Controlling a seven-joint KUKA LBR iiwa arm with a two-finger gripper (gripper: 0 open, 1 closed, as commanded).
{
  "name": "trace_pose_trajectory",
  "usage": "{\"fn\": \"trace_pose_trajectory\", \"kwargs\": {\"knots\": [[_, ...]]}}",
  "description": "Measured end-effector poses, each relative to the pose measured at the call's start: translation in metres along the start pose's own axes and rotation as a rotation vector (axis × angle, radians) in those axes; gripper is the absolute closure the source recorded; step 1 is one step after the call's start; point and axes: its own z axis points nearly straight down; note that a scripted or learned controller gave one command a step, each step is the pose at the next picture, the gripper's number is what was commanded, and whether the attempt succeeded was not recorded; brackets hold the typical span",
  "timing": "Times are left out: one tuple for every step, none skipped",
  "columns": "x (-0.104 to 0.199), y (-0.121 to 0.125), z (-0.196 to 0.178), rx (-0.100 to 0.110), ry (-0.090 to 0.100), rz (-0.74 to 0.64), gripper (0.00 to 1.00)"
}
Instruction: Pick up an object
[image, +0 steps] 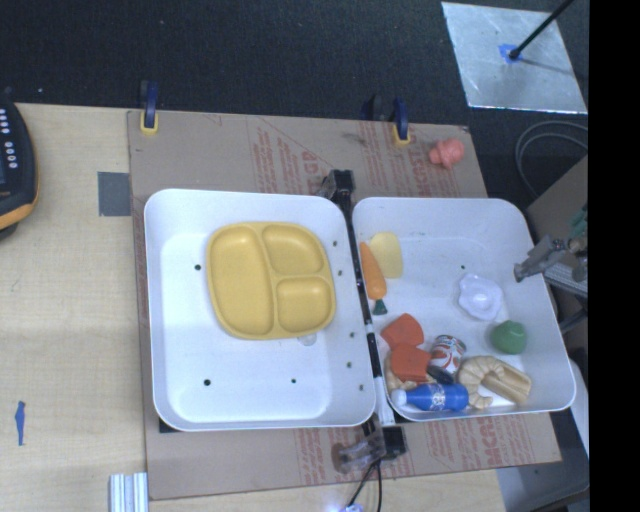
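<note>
Nothing is picked yet; the pincer (545, 260) hangs at the right bin's (445, 212) far edge, its state indiscernible; every object remains inside.

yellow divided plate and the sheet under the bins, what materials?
Yellow divided plate: looks like moulded plastic, matte to satin; uniform colour, rounded compartment ridges, soft sheen rather than glare. Melamine is possible.

Sheet under the bins: looks like corrugated cardboard, matte brown; printed red lettering and a straight fold crease show, and clamps hold its far edge. The corrugation itself is not visible.
</note>
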Motion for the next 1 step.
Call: {"fn": "trace_pose_trajectory", "kwargs": {"knots": [[0.0909, 0.0388, 0.1607, 0.010, 0.006, -0.010, 0.00]]}}
